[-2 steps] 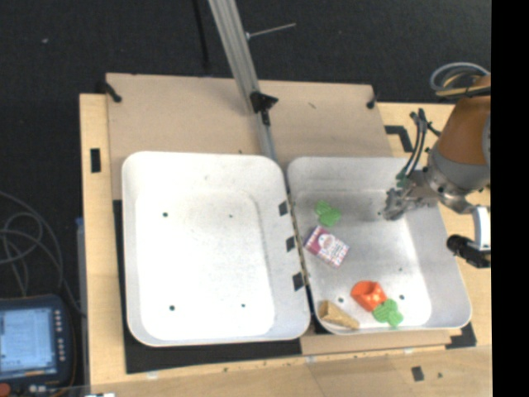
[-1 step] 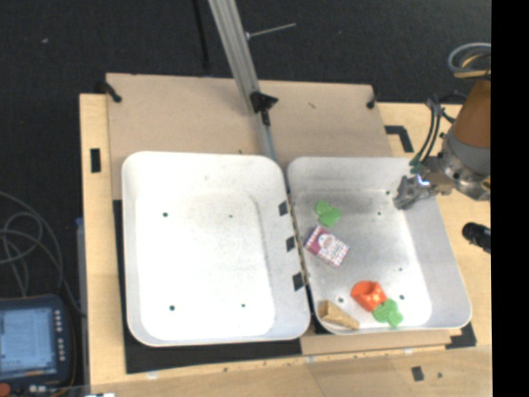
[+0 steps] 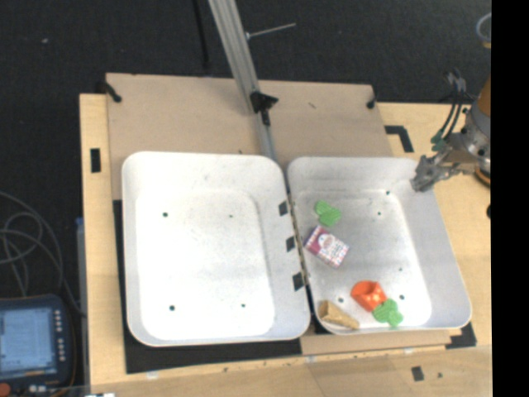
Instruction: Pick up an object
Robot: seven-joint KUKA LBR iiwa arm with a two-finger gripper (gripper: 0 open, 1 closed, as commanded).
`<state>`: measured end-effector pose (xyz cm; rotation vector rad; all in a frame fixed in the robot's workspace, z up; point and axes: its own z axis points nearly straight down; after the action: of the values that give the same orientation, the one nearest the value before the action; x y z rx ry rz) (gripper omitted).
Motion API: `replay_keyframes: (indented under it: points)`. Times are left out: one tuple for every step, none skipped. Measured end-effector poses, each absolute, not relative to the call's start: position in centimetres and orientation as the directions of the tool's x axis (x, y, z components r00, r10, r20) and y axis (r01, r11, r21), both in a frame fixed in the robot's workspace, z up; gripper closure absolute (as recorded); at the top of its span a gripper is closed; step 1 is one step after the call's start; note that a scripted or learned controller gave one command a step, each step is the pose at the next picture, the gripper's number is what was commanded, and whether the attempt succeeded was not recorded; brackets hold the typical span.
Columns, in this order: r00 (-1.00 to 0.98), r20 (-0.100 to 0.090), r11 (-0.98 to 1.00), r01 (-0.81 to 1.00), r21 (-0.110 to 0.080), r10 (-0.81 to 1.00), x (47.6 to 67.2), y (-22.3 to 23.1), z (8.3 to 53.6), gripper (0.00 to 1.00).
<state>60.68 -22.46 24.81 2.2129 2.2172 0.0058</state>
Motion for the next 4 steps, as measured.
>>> replay_keyframes:
  points:
    - [-0.002,-0.003,0.002,1.000,0.008,1.000,60.8,-22.6,29.8,1.00]
    - [-0.006,0.000,0.006,1.000,0.002,1.000,60.5,-17.1,30.1,1.00]
    - [-0.005,0.000,0.005,1.000,0.000,1.000,60.7,-12.3,28.7,1.00]
    - [-0.006,0.001,0.006,1.000,0.001,1.000,60.2,-7.7,28.9,1.00]
